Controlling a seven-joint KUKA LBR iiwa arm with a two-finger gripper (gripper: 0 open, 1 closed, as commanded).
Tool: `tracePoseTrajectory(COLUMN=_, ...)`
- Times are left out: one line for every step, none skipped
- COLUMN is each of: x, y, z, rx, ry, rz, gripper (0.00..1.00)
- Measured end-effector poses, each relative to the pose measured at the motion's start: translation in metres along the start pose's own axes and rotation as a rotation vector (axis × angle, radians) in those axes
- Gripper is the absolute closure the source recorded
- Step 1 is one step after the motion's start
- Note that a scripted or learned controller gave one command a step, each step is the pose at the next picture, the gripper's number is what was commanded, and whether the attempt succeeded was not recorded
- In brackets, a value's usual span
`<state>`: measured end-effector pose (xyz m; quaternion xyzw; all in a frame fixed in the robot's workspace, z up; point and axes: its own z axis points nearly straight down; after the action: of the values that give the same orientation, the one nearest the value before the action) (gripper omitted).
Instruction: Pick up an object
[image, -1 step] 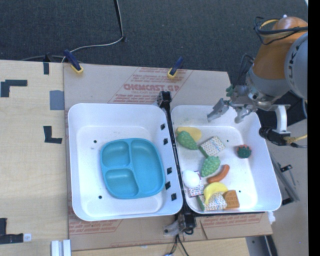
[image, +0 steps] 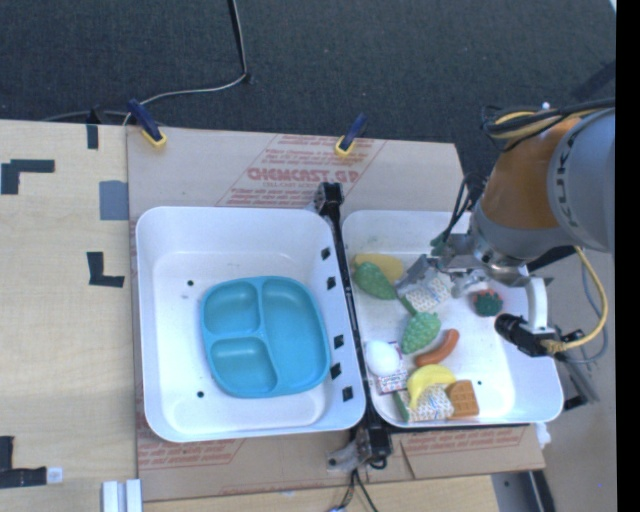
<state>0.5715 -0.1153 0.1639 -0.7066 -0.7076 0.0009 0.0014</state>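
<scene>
The right bin (image: 520, 400) holds several toy foods. A yellow piece (image: 383, 264) and a dark green leafy piece (image: 375, 283) lie at its left. A light green piece (image: 421, 330), a red sausage (image: 440, 347), a white egg (image: 381, 355), a yellow banana (image: 430, 378) and an orange cracker (image: 463, 398) lie nearer the front. A small red and green item (image: 487, 303) sits to the right. My gripper (image: 420, 280) hangs low over the bin's middle, right above a white patterned packet (image: 431, 294).
The left bin (image: 160, 240) holds a blue divided plate (image: 266, 335). A black divider (image: 340, 300) runs between the bins. Yellow clamps (image: 350, 140) pin the cardboard at the back. Cables and a black fitting (image: 525, 335) hang off the arm over the right bin's right side.
</scene>
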Motion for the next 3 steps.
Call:
tracePoseTrajectory(x=-0.002, y=0.002, z=0.077, rx=-0.004, ry=-0.001, rz=0.000, gripper=0.00)
tracePoseTrajectory(x=0.007, y=-0.028, z=0.077, rx=-0.009, ry=-0.003, rz=0.001, gripper=0.00)
tracePoseTrajectory(x=0.016, y=-0.068, z=0.078, rx=-0.009, ry=-0.003, rz=0.001, gripper=0.00)
